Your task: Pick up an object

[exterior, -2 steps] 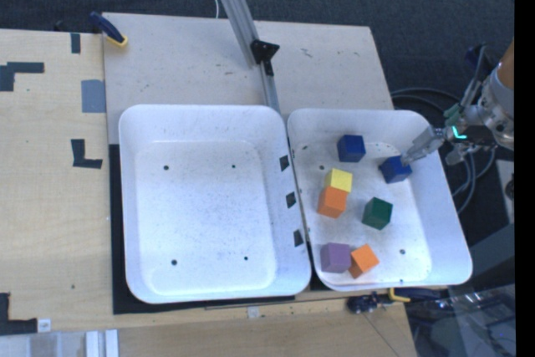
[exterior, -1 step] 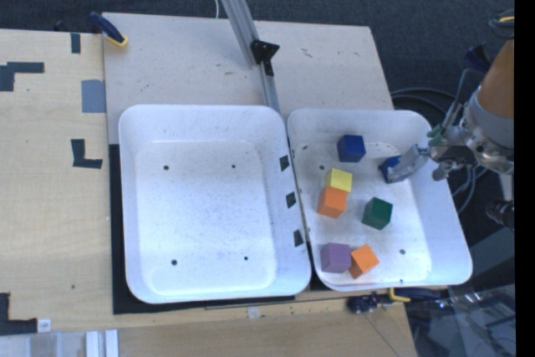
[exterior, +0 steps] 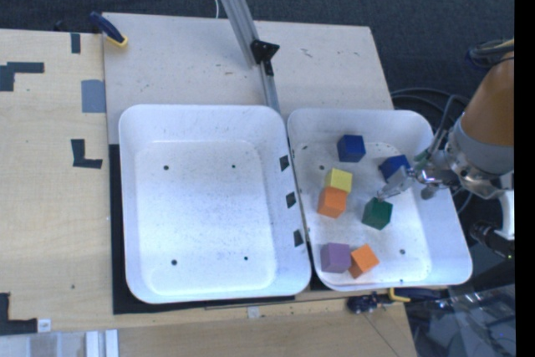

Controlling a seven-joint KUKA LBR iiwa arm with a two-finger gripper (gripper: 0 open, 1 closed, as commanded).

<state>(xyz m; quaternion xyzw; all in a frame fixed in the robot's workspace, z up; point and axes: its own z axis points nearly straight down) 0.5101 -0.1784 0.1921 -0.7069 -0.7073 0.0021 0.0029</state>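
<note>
The right bin (exterior: pixel 443 255) holds several small blocks: a blue cube (exterior: pixel 351 148), a second blue block (exterior: pixel 393 167), a yellow cube (exterior: pixel 340 179) touching an orange cube (exterior: pixel 332 201), a green cube (exterior: pixel 377 214), and a purple cube (exterior: pixel 335 257) beside a small orange one (exterior: pixel 364 260). My gripper (exterior: pixel 408 188) hangs over the bin's right side, open, with nothing between its fingers. One fingertip (exterior: pixel 388 188) points down-left, just below the second blue block and just above the green cube.
The left bin (exterior: pixel 134 180) lies beside the right one, their rims meeting near the middle. A grey metal bar (exterior: pixel 234 0) slants in from the top. Cables (exterior: pixel 435 100) lie past the bench on the right.
</note>
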